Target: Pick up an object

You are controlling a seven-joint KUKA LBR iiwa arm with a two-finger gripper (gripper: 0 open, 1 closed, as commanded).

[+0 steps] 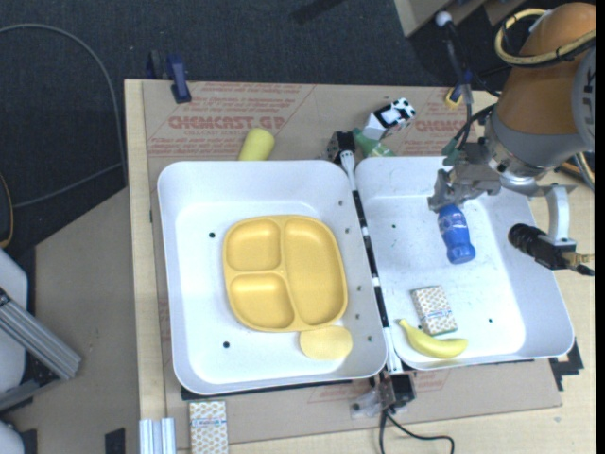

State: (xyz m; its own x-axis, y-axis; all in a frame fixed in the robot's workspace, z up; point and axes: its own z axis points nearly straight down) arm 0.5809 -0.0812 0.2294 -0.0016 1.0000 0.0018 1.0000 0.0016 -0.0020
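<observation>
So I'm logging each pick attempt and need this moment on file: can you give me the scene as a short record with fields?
left bin: yellow divided plate, with a pale yellow disc at its near edge
right bin: blue bottle, small patterned box, banana
box and banana: side by side at the bin's near edge
gripper: over the right bin, right above the bottle's top end
grip: cannot tell
arm: reaches in from the right
outside the bins: yellow cylinder on the bench behind the left bin
</observation>
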